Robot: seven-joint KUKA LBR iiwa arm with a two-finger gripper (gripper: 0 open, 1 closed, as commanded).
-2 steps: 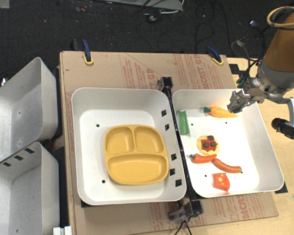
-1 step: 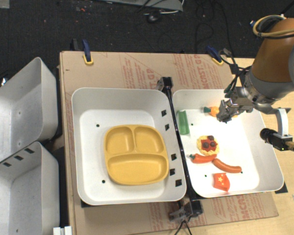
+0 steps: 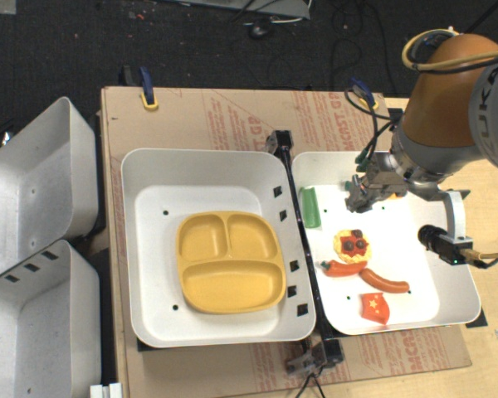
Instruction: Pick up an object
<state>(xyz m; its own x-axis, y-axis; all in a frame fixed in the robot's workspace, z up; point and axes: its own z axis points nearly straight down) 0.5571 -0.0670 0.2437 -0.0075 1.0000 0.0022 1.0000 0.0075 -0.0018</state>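
Two shallow white bins sat side by side on the desk [image 3: 199, 110], a brown board with faint red print. The left bin [image 3: 141, 222] carried a yellow sectioned tray [image 3: 230, 261], lying flat near its middle. A black divider strip [image 3: 297, 222] ran between the two bins. Blue clamps [image 3: 149, 89] gripped the board's far edge. Two more white bins [image 3: 33, 222] stood tilted off the desk's left side. Cables [image 3: 266, 15] and a grey bar lay on the dark floor beyond.

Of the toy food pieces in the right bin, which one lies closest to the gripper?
The green piece by the bin's left wall and the round yellow piece look about equally near the gripper; the rest lie farther.
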